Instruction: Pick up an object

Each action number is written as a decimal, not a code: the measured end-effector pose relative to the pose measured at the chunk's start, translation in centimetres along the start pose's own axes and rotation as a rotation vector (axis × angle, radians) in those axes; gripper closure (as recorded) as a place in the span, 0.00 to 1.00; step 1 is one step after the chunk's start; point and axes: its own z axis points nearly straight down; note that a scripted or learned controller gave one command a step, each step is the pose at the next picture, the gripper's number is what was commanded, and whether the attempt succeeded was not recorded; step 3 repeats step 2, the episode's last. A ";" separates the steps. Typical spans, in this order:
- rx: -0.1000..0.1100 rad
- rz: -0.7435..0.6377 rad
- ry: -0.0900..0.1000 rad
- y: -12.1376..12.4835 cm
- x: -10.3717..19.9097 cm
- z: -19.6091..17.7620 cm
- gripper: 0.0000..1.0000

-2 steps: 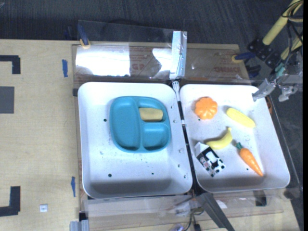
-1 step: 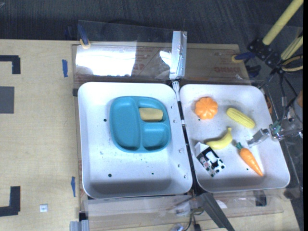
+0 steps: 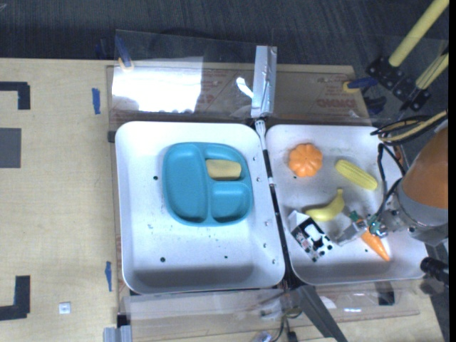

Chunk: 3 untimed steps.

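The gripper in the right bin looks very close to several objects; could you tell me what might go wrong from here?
1. The gripper sits low beside the banana, with the carrot close behind it, so a grasp may nudge a neighbour instead of closing on one object.
2. It is near the right bin's front wall and the divider, so an object pushed that way could wedge against the rim.
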 end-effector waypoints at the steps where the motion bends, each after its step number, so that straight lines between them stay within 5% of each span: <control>1: -0.007 0.002 -0.004 0.2 -0.1 -1.1 1.00; 2: -0.002 0.123 0.000 2.0 2.5 -11.1 1.00; 3: -0.002 0.123 0.000 2.0 2.5 -11.1 1.00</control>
